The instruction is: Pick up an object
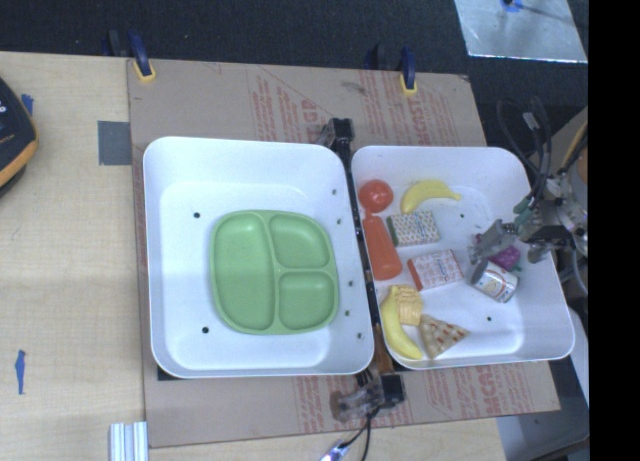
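My gripper (pixel 512 247) reaches in from the right edge and hangs low over the right side of the right bin (pixel 540 344). It is open, with its dark fingers (pixel 487 244) spread to either side of a small purple object (pixel 508 256). Just below that object, a silver can (pixel 494 283) lies on its side. Whether the fingers touch either one is unclear. Left of the gripper lie a pink-and-white box (pixel 436 269), a speckled box (pixel 413 228) and a yellow banana (pixel 430 192).
The right bin also holds a red tomato (pixel 375 194), an orange block (pixel 381 247), a second banana (pixel 400 321) and a pizza slice (pixel 440 334). The left bin (pixel 175 249) holds a green divided plate (pixel 272 271). Cables hang at the right edge.
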Action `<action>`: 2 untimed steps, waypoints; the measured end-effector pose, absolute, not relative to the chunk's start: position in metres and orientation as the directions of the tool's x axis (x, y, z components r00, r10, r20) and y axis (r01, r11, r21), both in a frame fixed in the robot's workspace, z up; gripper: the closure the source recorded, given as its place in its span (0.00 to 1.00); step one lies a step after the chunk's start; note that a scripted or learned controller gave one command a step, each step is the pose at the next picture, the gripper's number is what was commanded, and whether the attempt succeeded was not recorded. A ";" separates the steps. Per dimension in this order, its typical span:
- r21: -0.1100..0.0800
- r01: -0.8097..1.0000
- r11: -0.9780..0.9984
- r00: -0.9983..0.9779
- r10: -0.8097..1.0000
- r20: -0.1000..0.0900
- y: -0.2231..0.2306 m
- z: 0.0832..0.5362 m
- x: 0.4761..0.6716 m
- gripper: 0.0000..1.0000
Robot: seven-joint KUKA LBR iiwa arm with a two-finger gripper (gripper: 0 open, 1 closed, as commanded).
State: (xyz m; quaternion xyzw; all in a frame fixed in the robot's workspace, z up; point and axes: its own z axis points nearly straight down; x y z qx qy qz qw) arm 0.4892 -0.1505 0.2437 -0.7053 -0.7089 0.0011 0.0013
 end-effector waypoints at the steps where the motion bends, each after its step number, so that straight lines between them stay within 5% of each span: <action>1: -0.003 1.000 0.004 -0.004 1.000 -0.001 -0.206 0.104 0.541 0.00; 2: -0.002 1.000 0.004 -0.004 1.000 0.000 -0.212 0.092 0.600 0.00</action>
